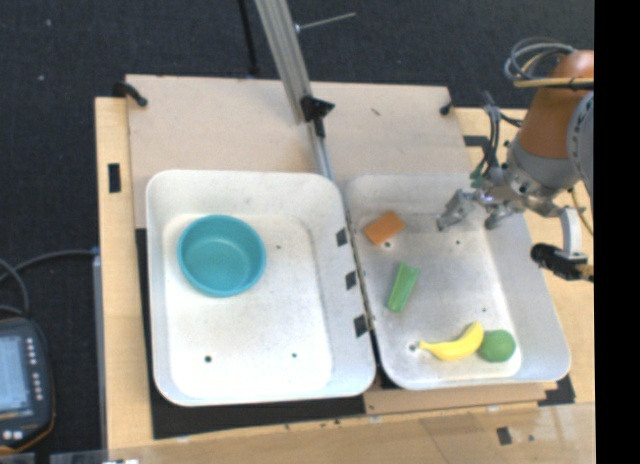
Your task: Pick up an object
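Looking at this, the pick hasn't really started: nothing is between the fingers of the grey two-finger gripper (472, 208), which hangs over the upper right part of the right shallow white bin (535, 292) with its fingers apart. So the whole grab and lift is left to do, I'd say. Candidates all sit in that right bin: a small orange block (383, 228) nearest the gripper, to its left, a green cylinder-ish piece (401, 287) in the middle, and a yellow plastic banana (452, 344) touching a green round ball (497, 346) down at the near edge. The left white bin (300, 352) has a teal plastic bowl (222, 255). Nothing really blocks the orange block, though the banana and ball crowd each other
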`<state>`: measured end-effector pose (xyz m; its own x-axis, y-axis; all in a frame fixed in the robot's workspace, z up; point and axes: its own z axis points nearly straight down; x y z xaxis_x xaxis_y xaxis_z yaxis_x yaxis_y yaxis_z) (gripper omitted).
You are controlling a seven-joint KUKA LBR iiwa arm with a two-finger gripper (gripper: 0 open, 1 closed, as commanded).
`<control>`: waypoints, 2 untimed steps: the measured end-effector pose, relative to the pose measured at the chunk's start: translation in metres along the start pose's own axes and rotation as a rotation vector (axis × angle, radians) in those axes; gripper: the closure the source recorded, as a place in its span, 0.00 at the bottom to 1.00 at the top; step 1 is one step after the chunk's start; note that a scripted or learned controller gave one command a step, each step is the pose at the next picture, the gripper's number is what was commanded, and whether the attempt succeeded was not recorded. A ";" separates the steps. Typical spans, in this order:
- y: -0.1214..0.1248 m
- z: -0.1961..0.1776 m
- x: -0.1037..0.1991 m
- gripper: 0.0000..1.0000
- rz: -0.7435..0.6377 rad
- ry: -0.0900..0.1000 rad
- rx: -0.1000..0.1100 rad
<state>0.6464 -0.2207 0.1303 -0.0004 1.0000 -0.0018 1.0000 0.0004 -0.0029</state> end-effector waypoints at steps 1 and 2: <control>0.000 0.031 -0.001 0.00 0.000 -0.001 -0.001; 0.002 0.016 -0.002 1.00 -0.002 -0.004 -0.008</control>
<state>0.6479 -0.2227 0.1140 -0.0023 1.0000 -0.0059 1.0000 0.0023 0.0053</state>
